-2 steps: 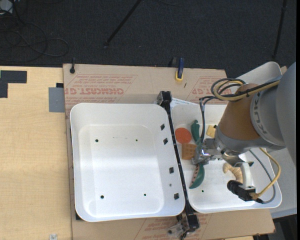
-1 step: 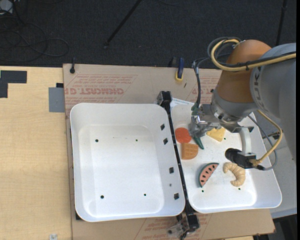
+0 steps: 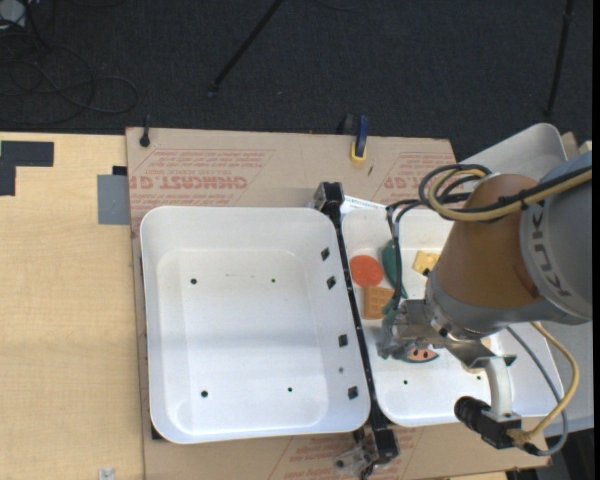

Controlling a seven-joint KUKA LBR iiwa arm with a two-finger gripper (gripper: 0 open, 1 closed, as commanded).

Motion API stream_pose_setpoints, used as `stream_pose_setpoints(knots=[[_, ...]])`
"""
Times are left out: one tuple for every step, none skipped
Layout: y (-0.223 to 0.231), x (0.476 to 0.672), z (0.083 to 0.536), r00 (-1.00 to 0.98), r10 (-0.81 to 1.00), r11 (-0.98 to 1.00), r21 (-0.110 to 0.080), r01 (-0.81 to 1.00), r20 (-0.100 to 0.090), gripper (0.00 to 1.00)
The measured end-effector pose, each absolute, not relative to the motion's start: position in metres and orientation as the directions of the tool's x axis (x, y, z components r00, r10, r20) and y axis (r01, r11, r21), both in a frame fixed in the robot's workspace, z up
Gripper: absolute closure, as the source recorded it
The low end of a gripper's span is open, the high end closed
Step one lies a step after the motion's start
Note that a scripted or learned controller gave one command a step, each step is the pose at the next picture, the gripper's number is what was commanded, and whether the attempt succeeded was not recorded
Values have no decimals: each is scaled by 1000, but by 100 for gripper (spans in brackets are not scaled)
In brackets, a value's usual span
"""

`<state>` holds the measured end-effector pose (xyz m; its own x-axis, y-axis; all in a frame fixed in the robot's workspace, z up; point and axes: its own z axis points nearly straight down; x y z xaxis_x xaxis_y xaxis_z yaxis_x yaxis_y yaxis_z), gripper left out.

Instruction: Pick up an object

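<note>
Under the bins, brown cardboard (image 3: 280,171) carries red print, upside down and unreadable. "KU" shows on the grey arm (image 3: 555,258). Left bin (image 3: 170,318), right bin (image 3: 420,408); orange disc (image 3: 367,269) and tan block (image 3: 377,302) in the right one. Claw (image 3: 408,340) low beside them (grip state: cannot tell). Light wood desk (image 3: 50,298); dark carpet (image 3: 280,48) with cables behind.
</note>
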<state>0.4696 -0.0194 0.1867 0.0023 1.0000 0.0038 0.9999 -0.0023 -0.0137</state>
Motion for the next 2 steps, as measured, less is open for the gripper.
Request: stream_pose_setpoints(knots=[[4, 475, 187, -1, 1000, 1, -4, 1000, 1, 100], [4, 480, 187, 0, 1000, 0, -3, 1000, 0, 100]])
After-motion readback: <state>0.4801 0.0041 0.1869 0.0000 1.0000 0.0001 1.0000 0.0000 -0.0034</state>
